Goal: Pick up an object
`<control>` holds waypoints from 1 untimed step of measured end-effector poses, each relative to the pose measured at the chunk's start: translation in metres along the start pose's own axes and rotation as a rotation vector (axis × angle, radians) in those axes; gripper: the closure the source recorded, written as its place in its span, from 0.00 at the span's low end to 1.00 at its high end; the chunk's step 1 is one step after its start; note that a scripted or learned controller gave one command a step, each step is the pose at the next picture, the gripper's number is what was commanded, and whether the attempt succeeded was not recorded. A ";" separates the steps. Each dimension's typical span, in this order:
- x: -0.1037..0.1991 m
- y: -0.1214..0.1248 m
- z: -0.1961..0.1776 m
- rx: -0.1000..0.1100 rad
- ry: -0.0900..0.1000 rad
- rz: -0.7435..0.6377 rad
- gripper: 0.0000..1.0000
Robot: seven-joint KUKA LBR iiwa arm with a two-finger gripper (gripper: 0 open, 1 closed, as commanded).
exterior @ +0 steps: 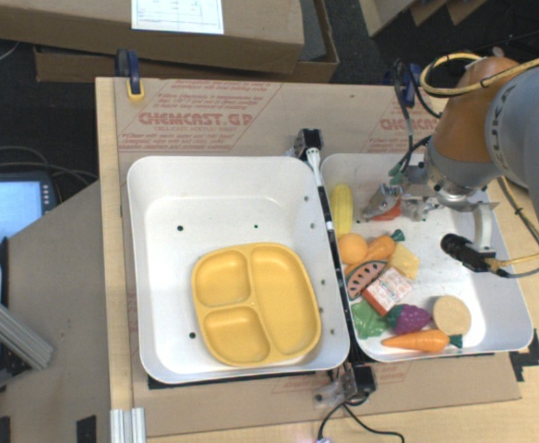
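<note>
Arm low over the right-hand shallow white bin (pixel 519 317), reaching for a toy.
The two-finger gripper (pixel 391 203) sits by a small orange-red plastic piece (pixel 387 211) near the yellow plastic corn cob (pixel 342 209); I cannot tell its opening.

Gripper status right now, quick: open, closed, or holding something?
Gripper: cannot be told; it sits low in the right bin over the toy food.

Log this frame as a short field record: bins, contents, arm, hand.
left bin: holds a yellow divided tray
right bin: toy food, including corn, an orange, a carrot, a watermelon slice
arm: over the right bin's far end
hand: low, by an orange-red piece; grip unclear
</note>
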State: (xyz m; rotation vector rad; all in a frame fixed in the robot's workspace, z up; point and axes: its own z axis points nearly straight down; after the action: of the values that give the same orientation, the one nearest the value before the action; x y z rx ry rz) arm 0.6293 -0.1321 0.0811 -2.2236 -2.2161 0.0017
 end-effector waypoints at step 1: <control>0.002 0.001 -0.014 -0.005 -0.001 -0.002 1.00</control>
State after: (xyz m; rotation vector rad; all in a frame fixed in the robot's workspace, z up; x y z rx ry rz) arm 0.6302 -0.1304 0.0952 -2.2244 -2.2209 -0.0023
